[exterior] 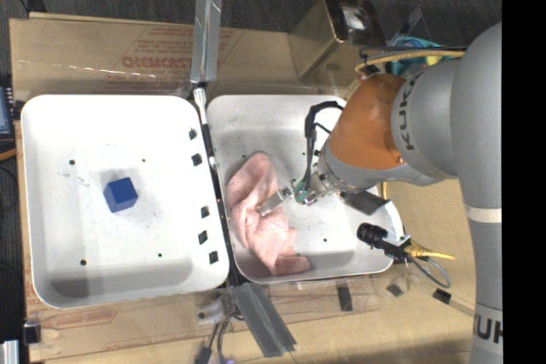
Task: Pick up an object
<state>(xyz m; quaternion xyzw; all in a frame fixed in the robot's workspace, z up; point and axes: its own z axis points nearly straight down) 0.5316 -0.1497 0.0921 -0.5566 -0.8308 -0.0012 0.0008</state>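
**Hand down on the pink cloth in the right-hand bin**

Nearest the camera's lower edge, the front rim of the right bin runs just beside the crumpled pink cloth, which lies against the bin's left wall. That leaves little room on two sides, while the floor toward the arm stays open. The hand rests on the cloth's upper folds, reaching in from the right; whether it is spread or pinching fabric I cannot tell. Across the divider, the blue cube sits alone in the left bin, well apart from every wall. Beyond both lies the cardboard-covered desk.
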